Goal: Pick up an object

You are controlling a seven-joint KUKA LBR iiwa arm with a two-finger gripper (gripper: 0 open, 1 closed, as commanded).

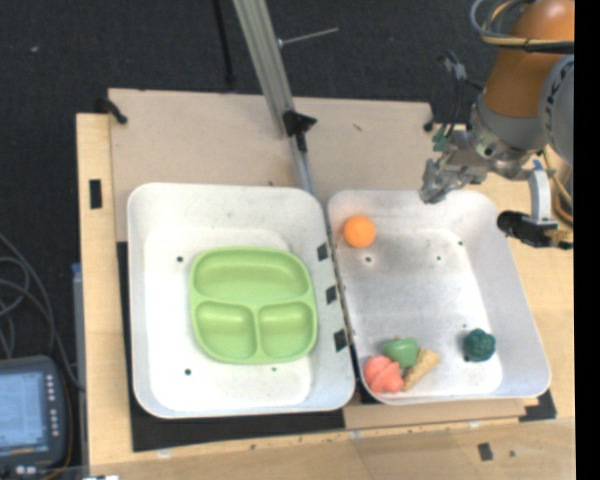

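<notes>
A robot gripper hovers over the right bin's far rim, away from the orange ball; its grip state is unclear.

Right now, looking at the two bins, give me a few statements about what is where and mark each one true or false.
1. The green divided tray lies in the left bin. True.
2. The orange ball sits in the left bin. False: it lies in the right bin, near its far left corner.
3. The gripper hangs over the far edge of the right bin. True.
4. The gripper holds the dark green object. False: that object lies on the bin floor near the right wall, apart from the gripper.
5. The pink object lies at the near edge of the right bin. True.
</notes>
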